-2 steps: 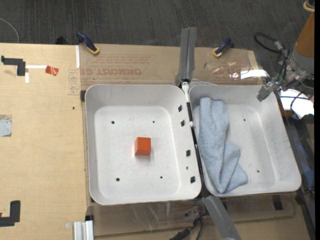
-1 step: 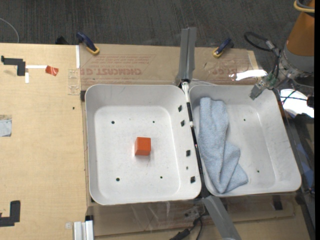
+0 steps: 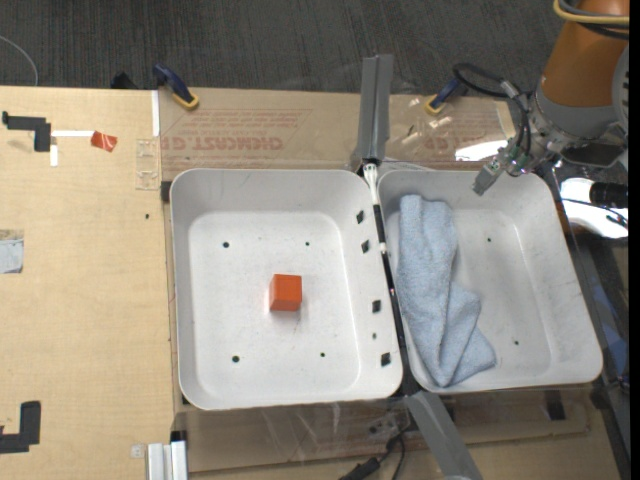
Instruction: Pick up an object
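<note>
- A grey KUKA arm with an orange band is reaching in over the back corner of the right-hand shallow white plastic bin.
- A crumpled pale-blue terry towel is lying along that bin's left wall, untouched.
- A small orange-red cube is sitting mid-floor in the left white bin, well apart from the arm.
- The two-finger gripper is hovering carrying nothing; whether it is spread or closed cannot be told. Judging by this, the pick is not yet begun.
</note>
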`<state>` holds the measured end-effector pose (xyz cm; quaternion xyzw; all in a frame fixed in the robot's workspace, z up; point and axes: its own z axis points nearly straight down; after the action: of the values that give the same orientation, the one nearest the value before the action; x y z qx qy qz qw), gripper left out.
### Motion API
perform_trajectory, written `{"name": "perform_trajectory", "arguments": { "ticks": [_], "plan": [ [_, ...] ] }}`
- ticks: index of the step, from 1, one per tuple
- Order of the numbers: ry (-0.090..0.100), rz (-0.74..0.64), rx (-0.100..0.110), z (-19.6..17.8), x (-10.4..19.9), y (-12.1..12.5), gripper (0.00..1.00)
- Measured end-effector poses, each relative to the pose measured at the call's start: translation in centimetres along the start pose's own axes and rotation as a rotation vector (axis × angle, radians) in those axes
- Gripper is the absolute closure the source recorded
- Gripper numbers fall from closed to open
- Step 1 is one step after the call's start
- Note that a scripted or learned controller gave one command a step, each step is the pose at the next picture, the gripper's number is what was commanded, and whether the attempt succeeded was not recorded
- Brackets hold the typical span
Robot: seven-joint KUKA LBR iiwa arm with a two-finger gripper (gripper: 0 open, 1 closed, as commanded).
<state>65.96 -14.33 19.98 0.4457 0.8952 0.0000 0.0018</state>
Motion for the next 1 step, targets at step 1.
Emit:
{"name": "perform_trajectory", "arguments": {
  "ticks": [1],
  "plan": [
    [0.002, 0.091, 0.001, -0.07, 2.24, 1.09, 1.0]
  ]
}}
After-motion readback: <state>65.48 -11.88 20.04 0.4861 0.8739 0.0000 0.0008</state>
